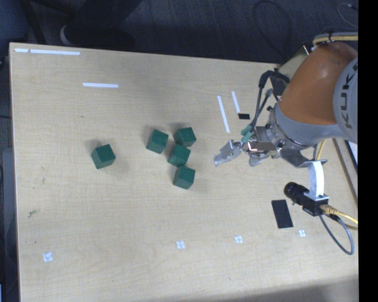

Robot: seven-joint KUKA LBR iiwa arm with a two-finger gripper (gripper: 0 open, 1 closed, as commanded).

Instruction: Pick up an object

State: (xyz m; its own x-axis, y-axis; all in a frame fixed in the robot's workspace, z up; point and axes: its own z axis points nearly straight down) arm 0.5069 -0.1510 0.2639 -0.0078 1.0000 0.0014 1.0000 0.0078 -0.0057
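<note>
Several green cubes lie on the pale wooden bench top [101, 231]. One cube [103, 156] sits alone at the left. The others form a loose cluster in the middle: one [157, 141] at its left, one [184, 136] at its top right, one [179, 154] just below, and one [184, 177] lowest. My gripper [224, 156] hangs at the right, pointing left toward the cluster, roughly 60 pixels right of the nearest cubes and touching none. Nothing shows in its grasp.
A flat black rectangle [281, 213] lies on the bench below the wrist. White tape strips [223, 113] lie above the gripper, another strip [101, 85] lies at the upper left. Small white markers [181, 245] dot the front. The bench's left and front areas are open surface.
</note>
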